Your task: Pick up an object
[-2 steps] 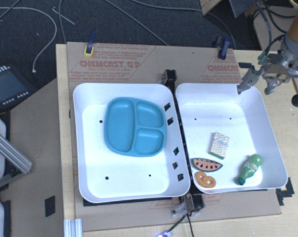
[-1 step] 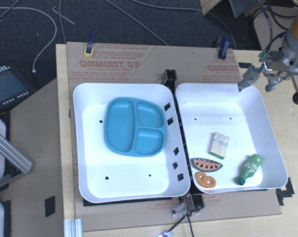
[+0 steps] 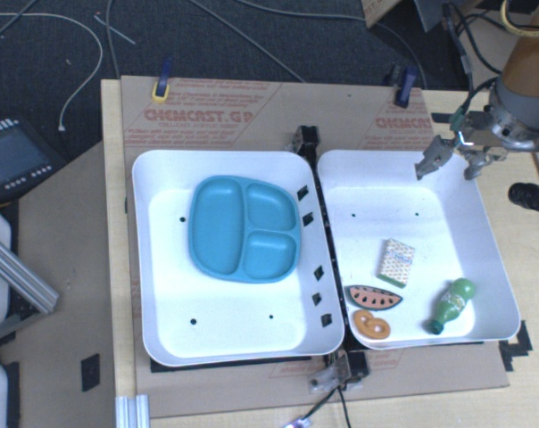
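Note:
In the right bin (image 3: 368, 185) lie a small patterned packet (image 3: 396, 262), a watermelon slice (image 3: 375, 297), an orange pretzel-like piece (image 3: 372, 325) and a green bottle (image 3: 451, 304). My gripper (image 3: 451, 162) hangs over the bin's far right corner, well apart from all of them. Its two fingers (image 3: 430, 161) are spread wide with nothing between them, so it is open.
A blue divided plate (image 3: 243, 228) lies in the left bin (image 3: 162, 310). Black clips line the wall between the bins. Blue clamps hold the cardboard sheet at the back. Cables run across the dark floor behind the bench.

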{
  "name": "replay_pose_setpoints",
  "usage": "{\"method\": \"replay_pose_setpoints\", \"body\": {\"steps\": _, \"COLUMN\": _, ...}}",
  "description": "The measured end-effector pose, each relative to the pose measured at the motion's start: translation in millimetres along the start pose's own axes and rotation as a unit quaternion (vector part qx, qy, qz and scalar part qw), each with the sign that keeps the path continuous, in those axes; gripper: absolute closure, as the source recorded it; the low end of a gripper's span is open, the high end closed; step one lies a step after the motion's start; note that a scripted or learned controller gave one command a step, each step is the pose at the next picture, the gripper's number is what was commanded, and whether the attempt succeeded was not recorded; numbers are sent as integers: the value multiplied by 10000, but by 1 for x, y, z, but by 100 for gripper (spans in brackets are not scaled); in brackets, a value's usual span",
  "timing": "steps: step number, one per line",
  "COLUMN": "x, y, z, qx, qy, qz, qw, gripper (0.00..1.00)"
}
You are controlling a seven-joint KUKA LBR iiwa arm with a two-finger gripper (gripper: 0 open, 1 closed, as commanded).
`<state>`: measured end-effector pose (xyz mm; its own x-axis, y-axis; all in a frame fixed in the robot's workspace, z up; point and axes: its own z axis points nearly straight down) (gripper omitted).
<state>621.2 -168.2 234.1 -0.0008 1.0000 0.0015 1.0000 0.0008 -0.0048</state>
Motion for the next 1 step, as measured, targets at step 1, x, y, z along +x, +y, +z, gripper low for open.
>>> {"method": "replay_pose_setpoints", "body": {"steps": 1, "x": 3, "y": 1, "z": 64, "qx": 12, "qy": 6, "qz": 2, "qw": 10000, "gripper": 0}}
